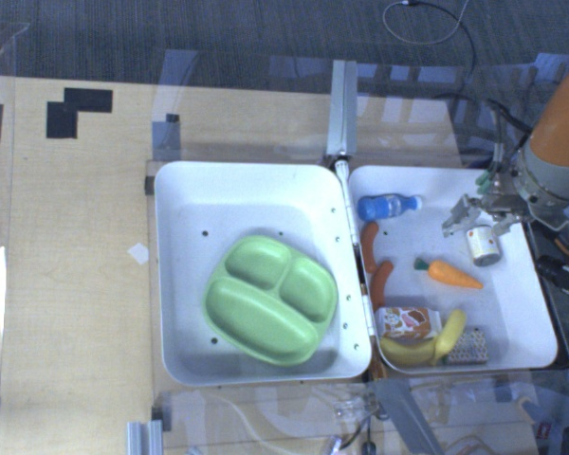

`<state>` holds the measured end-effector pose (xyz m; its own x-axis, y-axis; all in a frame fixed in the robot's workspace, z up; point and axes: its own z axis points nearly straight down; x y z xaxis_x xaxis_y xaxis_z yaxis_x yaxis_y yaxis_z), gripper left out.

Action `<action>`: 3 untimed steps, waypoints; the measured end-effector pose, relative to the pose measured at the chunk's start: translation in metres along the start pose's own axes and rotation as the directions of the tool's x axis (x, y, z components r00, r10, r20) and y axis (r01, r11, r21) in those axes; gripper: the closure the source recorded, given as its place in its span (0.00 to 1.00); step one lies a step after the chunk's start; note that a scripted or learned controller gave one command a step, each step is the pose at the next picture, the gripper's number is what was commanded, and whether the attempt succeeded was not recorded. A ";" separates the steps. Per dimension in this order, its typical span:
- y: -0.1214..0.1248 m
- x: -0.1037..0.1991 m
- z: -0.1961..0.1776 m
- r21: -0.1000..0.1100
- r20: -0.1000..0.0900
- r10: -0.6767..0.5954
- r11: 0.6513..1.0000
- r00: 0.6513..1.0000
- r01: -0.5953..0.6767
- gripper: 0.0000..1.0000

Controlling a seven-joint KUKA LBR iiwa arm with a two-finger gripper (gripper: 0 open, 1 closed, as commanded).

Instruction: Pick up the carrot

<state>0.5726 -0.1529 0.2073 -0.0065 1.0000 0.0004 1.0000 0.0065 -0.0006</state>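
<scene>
My gripper hangs over the right white bin, up and to the right of the small orange carrot with a green top.

From the overhead camera I cannot tell my gripper's state; nothing shows in its grasp. The carrot lies on the bin floor, apart from me. A blue plastic bottle lies to its upper left, two reddish sausages to its left, a yellow banana below. The left white bin holds a green divided plate.

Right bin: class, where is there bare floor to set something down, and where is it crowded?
Bare floor lies between the blue bottle and carrot, and right of the carrot toward the bin wall. The near-left corner is crowded: sausages, snack packet, bananas.
</scene>
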 end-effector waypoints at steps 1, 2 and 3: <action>-0.032 -0.015 0.105 -0.018 0.000 0.178 0.984 0.984 -0.178 0.00; -0.047 0.009 0.119 -0.016 0.004 0.118 0.993 0.993 -0.118 0.00; 0.015 -0.016 0.119 -0.012 0.003 -0.077 0.997 0.997 0.077 0.00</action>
<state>0.5875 -0.1684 0.0879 -0.0839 0.9965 -0.0026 0.9964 0.0839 0.0117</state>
